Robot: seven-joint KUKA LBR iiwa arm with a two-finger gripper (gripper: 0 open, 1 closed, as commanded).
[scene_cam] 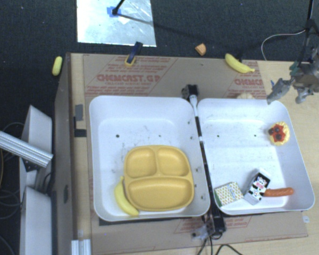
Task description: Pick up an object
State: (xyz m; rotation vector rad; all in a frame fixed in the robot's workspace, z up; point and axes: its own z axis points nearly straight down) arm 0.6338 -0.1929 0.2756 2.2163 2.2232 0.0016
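My gripper (287, 93) hangs open at the far right, above the back right corner of the right bin (239, 116), with nothing between its fingers. In that bin a small pizza toy (278, 133) lies near the right wall, just below the gripper. Along the bin's front edge lie an orange sausage (279, 192), a small cow-print carton (258, 187) and a green-and-tan box (228, 193). The left bin (111, 116) holds a yellow divided plate (158, 177), and a banana (125, 198) rests against the plate's left front rim.
A second banana (238, 63) lies on the cardboard behind the right bin, with a pale object (246, 95) at that bin's back rim. An orange piece (201, 49) and a yellow item (57, 65) lie off the bench. A black divider (198, 132) separates the bins.
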